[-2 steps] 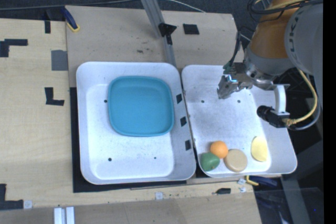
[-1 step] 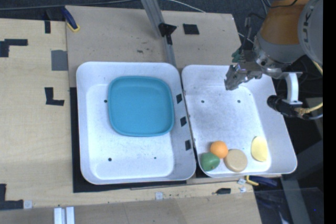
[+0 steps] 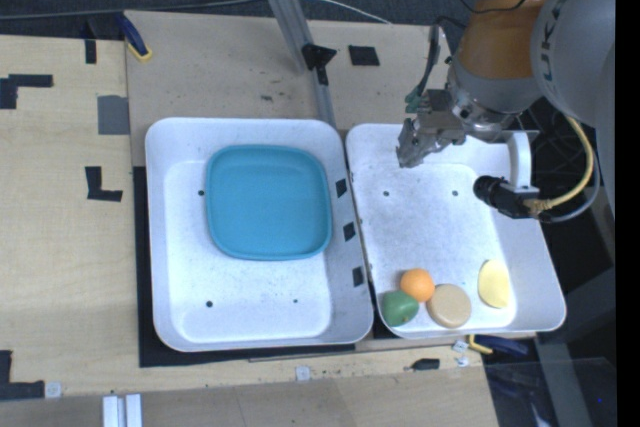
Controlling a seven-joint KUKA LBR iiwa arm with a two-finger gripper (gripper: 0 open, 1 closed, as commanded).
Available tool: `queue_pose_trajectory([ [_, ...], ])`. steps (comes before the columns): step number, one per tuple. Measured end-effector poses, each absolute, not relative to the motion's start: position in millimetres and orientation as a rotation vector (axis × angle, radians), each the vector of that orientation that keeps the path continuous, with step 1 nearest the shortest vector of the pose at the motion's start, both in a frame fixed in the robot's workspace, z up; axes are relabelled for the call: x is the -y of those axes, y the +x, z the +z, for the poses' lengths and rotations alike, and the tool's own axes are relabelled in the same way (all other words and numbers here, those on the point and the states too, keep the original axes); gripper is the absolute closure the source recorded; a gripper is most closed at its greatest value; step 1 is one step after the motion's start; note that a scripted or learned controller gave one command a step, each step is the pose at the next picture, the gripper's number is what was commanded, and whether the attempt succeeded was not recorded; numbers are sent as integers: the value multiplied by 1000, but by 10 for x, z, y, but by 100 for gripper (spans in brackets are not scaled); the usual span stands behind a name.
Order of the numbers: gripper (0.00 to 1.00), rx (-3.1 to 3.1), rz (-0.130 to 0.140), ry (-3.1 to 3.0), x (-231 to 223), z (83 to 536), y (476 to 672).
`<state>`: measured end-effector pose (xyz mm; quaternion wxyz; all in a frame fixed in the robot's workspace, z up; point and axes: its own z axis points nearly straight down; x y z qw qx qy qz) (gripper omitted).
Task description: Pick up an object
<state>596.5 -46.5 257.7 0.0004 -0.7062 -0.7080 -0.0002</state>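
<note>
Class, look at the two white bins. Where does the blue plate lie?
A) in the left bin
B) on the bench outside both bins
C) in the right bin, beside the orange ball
A: the blue plate lies flat inside the left bin, alone there.

A tan bench (image 3: pixel 60 245) carries two shallow white bins side by side. The left bin (image 3: pixel 165 215) sits near centre; the right bin (image 3: pixel 440 215) lies at its 3 o'clock, edges touching. Black tape patches (image 3: pixel 100 183) dot the bench at 9 o'clock of the left bin, and a grey metal bar (image 3: pixel 290 15) slants across at its 12 o'clock
</note>
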Motion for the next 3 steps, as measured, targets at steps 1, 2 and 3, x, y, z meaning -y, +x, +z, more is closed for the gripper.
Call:
queue_pose_trajectory([
  [1, 100, 2223, 1, -2218, 6, 2482, 6146],
  [2, 100, 2225, 0, -2216, -584, 2488, 6181],
  [3, 100, 2224, 1, -2218, -999, 2427, 6227],
])
